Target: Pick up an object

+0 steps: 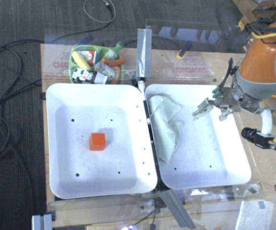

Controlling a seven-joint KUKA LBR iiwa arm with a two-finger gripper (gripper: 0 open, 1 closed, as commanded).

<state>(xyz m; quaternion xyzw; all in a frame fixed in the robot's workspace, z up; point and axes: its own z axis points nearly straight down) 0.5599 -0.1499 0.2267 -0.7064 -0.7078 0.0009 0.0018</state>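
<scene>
**Op A:** What've you got on the cam rn?

**Op B:** I see the two white bins side by side. Left bin [61,99] has one orange cube [97,141], sitting flat on the floor a bit left of centre, nothing touching it. Right bin [224,171] has a pale green cloth [167,128] bunched up along its left wall, near the divider between the bins.

**Op A:** And the arm?

**Op B:** I've got it coming in from the right, orange band visible above the wrist. Gripper [210,110] hangs over the upper right part of the right bin, tilted, fingers pointing left-ish toward the cloth.

**Op A:** Holding anything?

**Op B:** No. The fingers are spread apart w/ only bin floor showing between them. It's apart from the cloth and well apart from the cube, which is over in the other bin.

**Op A:** Other stuff on the bench?

**Op B:** I see a small green basket [74,57] of toy items behind the left bin: sth yellow, sth red/orange, a few bits I can't make out. There's a grey upright bar [144,51] at the back between the bins. Cables run on the dark floor to the left and at the top.
</scene>
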